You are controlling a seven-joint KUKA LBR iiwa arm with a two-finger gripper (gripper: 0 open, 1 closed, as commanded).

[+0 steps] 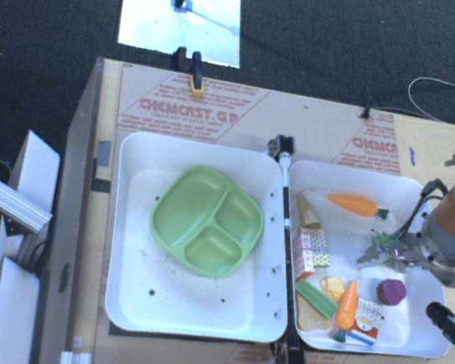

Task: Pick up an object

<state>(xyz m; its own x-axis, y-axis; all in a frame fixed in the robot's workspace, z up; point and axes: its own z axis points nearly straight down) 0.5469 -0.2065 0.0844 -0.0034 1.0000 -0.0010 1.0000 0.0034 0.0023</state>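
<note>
The purple object (391, 291) lies in the right bin (341, 184), near its front right corner, just beside and nearer the camera than the hand (378, 254). You see nothing between the hand's fingers; whether they are spread or closed cannot be told. An upright carrot (347, 303) stands left of the purple object, apart from it, so the likely approach is a short move toward the front of the surface (221, 108).

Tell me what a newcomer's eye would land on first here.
First, the green divided plate, lying alone in the left bin. Next, the clutter in the right bin: an orange carrot near its far wall, a second carrot near the front, and a purple piece below the gripper.
</note>
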